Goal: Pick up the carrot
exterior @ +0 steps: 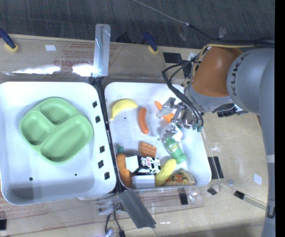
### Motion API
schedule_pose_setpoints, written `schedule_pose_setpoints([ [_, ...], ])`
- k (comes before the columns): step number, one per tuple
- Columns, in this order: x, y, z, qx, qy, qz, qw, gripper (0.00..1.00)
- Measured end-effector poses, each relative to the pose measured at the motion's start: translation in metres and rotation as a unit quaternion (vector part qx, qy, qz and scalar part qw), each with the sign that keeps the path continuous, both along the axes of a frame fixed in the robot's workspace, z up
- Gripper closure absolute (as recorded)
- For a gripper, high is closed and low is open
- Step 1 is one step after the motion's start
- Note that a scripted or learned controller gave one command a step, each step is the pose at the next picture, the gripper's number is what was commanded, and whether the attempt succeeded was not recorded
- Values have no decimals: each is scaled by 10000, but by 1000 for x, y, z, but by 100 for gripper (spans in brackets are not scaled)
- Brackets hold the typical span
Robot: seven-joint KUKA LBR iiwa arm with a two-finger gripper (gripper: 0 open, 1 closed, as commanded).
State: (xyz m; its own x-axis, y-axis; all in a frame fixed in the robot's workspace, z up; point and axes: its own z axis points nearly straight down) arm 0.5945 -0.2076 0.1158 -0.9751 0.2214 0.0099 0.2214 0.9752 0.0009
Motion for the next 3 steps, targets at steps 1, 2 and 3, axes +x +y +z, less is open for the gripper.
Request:
schedule_pose_setpoints([
  [1, 23, -2, -23, -21, -60, -156, 9999, 0],
  [2, 25, -1, -11, -33, -87, -117, 9999, 100],
  [3, 5, 3, 44, -30, -81, -995, 9950, 100],
])
